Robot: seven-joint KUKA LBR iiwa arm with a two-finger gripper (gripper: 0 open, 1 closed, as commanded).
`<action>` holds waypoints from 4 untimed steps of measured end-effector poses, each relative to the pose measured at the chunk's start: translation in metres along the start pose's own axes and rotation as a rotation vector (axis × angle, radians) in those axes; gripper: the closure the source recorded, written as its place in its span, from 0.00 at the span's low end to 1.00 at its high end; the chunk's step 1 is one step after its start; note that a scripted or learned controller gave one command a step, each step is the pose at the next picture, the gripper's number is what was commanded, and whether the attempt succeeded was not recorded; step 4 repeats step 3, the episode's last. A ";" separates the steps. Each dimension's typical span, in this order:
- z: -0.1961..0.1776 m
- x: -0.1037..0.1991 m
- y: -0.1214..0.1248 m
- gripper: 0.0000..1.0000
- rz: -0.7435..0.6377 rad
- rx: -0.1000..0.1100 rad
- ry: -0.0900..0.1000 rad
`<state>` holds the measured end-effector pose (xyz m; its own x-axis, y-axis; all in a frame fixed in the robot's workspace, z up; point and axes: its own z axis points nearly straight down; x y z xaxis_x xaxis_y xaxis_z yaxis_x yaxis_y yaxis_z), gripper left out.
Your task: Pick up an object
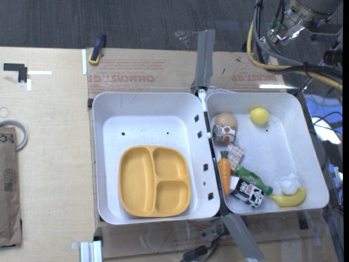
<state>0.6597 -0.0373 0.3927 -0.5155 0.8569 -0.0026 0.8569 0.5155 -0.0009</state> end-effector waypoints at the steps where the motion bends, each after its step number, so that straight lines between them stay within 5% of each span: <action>1: 0.002 0.014 0.009 1.00 -0.164 0.001 0.001; 2: 0.033 0.054 -0.010 1.00 -0.321 -0.001 0.001; 3: 0.104 0.032 -0.053 1.00 -0.668 -0.002 0.000; 4: 0.104 0.032 -0.053 1.00 -0.668 -0.002 0.000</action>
